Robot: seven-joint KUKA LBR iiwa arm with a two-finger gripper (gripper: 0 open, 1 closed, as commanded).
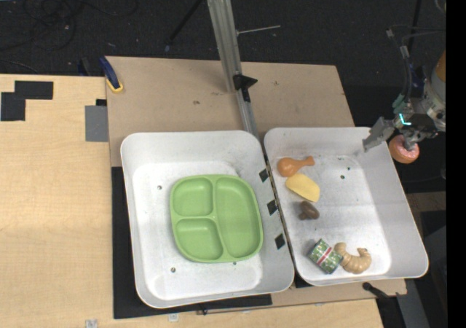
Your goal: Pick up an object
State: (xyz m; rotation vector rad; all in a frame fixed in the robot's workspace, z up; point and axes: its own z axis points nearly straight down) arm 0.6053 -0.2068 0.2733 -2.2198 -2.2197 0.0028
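At the right edge of the frame our gripper (403, 137) hovers over the right bin's (378, 210) upper rim with a pink ring-shaped object (404, 150) clamped between its jaws. We should lift straight and slowly, keeping the grip steady. Being round, the ring shows no clear long axis.

A green divided plate (216, 219) sits in the left bin (138, 173); the gripper (405, 130) holds a pink donut (403, 150) beside the right bin (393, 195).
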